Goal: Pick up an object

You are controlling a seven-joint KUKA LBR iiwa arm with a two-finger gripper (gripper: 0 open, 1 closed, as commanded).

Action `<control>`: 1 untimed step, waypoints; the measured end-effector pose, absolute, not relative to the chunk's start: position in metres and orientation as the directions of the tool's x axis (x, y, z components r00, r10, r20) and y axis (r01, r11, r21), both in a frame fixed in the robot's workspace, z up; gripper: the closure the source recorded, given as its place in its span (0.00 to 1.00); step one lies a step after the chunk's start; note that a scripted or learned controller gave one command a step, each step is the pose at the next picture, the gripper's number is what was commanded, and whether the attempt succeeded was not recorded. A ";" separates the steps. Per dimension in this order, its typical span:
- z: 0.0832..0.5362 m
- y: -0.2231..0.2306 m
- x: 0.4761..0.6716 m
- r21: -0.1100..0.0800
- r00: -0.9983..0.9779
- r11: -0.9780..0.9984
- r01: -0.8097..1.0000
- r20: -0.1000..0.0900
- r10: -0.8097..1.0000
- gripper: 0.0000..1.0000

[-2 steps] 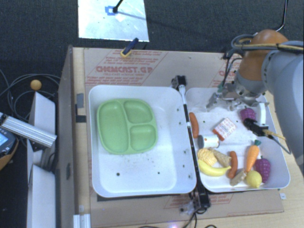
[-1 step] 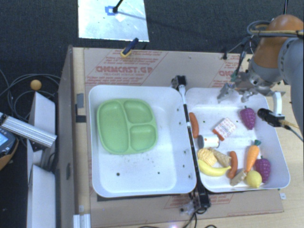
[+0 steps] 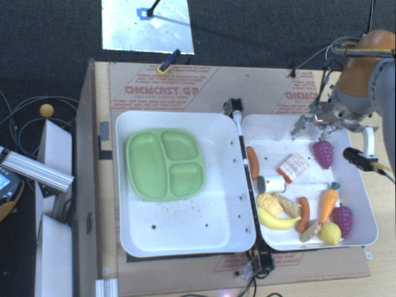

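The fingers of the gripper (image 3: 307, 127) look spread and hold nothing above the right bin (image 3: 272, 129), so I must next lower them onto the purple grapes (image 3: 322, 153) just beside.

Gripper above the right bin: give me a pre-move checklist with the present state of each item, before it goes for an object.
1. Gripper over the right bin: ok.
2. Nothing held between its fingers: ok.
3. Nearest target, purple grapes, free of neighbours: ok.
4. Finger opening wide enough for the grapes: cannot tell.
5. Front pile, banana, carrot and lemon, crowded for grasping: not ok.
6. Green tray out of the path: ok.
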State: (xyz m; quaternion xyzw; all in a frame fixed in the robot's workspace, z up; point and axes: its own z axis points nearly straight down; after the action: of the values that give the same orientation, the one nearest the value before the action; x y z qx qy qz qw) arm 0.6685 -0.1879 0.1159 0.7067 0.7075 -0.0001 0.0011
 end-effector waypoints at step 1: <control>0.084 -0.207 0.652 0.001 -0.001 0.001 1.000 -0.001 1.000 0.00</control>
State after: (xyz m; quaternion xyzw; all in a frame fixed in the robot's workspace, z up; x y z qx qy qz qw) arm 0.6518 -0.2071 0.0843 0.7067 0.7075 -0.0001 0.0009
